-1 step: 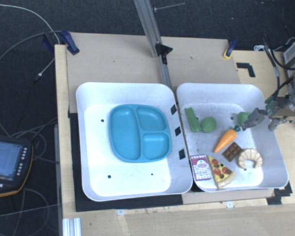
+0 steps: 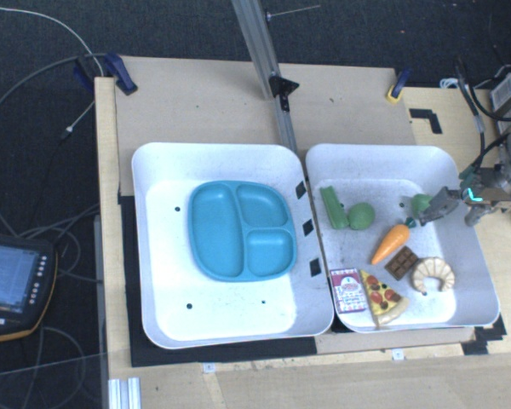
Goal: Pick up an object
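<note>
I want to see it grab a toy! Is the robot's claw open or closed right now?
Gripper: cannot be told; it sits over the right bin, near the carrot.

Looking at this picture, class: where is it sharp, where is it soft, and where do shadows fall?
Camera view: lighting is even and soft; the blue tray and carrot are sharp, with faint shadows; the gripper at the right bin's rim is slightly blurred; the white bins look bright but not washed out.

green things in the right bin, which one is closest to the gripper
The small green piece at the bin's right side, right beside the gripper. The green ball and green block lie farther left.
</note>
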Available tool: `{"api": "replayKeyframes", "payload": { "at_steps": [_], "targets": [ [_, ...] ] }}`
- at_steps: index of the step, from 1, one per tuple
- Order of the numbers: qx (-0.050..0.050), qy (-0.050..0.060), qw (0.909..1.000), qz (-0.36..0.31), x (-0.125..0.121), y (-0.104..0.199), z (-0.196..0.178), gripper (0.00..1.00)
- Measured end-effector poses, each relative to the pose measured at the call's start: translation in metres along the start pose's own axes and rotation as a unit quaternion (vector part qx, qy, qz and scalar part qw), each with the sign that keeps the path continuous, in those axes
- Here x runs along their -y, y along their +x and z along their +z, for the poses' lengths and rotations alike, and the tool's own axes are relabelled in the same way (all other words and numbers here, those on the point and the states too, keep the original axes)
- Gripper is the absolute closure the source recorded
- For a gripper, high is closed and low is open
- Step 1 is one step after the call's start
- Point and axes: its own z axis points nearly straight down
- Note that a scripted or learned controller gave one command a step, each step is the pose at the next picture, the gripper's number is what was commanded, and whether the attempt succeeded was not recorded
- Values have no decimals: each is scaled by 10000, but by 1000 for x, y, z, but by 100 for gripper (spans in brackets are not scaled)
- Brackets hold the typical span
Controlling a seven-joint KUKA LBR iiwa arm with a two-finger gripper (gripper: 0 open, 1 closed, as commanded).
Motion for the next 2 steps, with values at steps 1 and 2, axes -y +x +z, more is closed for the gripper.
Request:
{"api": "replayKeyframes", "payload": {
  "at_steps": [1, 2],
  "targets": [
    [-8, 32, 10000, 8, 6, -1, 62, 0],
    [-9, 32, 10000, 9, 14, -6, 121, 0]
  ]
}}
